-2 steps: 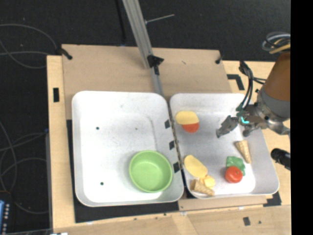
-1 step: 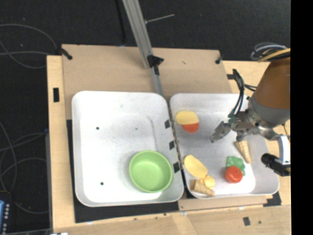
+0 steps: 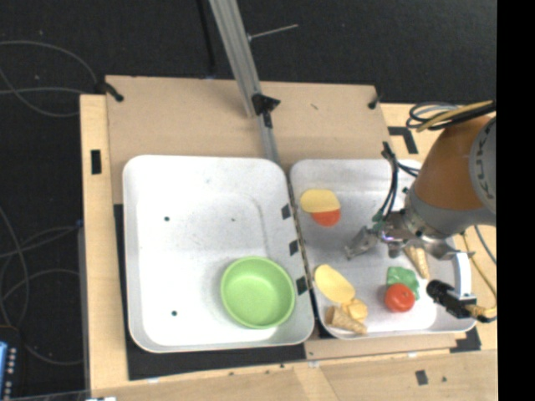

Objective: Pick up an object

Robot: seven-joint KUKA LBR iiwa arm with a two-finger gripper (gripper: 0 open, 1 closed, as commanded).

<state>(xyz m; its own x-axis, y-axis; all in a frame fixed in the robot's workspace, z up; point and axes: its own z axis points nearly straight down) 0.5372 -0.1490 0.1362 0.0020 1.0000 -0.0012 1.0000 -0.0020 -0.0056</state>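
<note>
My gripper [image 3: 368, 242] hangs low in the right bin [image 3: 351, 178]; how far it is parted I cannot tell. The red tomato [image 3: 400, 297] lies near the front edge, beside green leaves [image 3: 401, 275]. Probably light, smooth toy plastic: grasp across its round middle.

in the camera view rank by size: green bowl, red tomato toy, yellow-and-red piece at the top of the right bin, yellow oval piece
1. green bowl, clearly largest
2. yellow oval piece and yellow-and-red piece: they look about alike, so no ranking between them
3. red tomato toy, smallest
</note>
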